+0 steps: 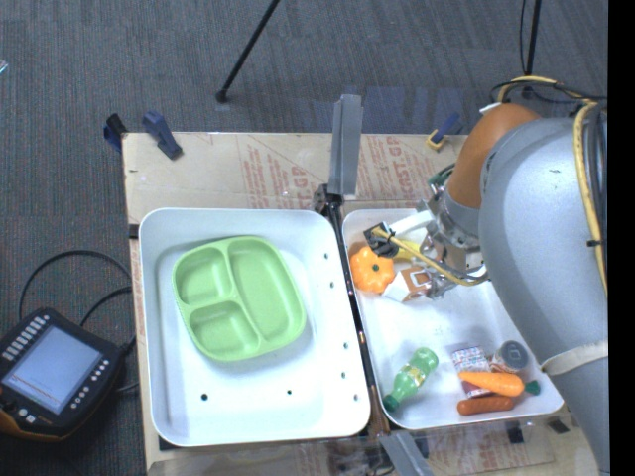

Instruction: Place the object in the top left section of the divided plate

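step in hand, judged: pick. gripper low just right of orange pumpkin; grip state cannot be told. next: secure it, carry left to green divided plate, top-left section.

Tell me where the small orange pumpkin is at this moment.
The small orange pumpkin lies in the right white bin, near its upper left corner by the divider, just left of the gripper.
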